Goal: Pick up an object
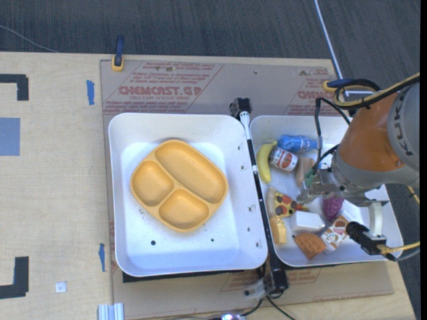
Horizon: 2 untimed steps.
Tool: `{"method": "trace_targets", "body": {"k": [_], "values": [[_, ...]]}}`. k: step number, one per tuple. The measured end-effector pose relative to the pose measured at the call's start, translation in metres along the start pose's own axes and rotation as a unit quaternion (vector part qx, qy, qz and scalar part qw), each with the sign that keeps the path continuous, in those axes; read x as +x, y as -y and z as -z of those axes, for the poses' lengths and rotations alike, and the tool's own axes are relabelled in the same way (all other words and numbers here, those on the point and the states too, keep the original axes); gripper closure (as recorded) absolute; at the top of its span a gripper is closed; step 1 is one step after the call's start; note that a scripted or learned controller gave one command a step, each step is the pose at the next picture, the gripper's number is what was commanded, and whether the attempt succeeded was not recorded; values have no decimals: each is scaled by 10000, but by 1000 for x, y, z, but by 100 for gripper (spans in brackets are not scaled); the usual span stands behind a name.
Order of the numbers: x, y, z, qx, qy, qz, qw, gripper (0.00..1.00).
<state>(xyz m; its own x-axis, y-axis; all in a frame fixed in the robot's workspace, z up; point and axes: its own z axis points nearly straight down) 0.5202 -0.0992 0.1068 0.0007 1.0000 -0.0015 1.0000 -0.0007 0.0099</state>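
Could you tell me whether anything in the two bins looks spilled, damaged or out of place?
Nothing stands out. The yellow divided tray sits at a slant in the left bin; the toy foods lie jumbled in the right bin, including a banana.

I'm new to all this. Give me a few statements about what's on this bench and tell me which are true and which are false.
1. The yellow divided plate lies in the left bin. True.
2. The banana lies on the yellow divided plate. False: it is in the right bin, near its left wall.
3. The gripper is over the right bin. True.
4. The blue bottle lies at the near end of the right bin. False: it is at the far end.
5. The yellow divided plate has three compartments. True.
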Motion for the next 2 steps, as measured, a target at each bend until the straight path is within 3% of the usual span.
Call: {"method": "trace_targets", "body": {"k": [1,2], "values": [[0,0,0,2,-1,0,10000,0],[0,-1,10,-13,4,-3,10000,100]]}}
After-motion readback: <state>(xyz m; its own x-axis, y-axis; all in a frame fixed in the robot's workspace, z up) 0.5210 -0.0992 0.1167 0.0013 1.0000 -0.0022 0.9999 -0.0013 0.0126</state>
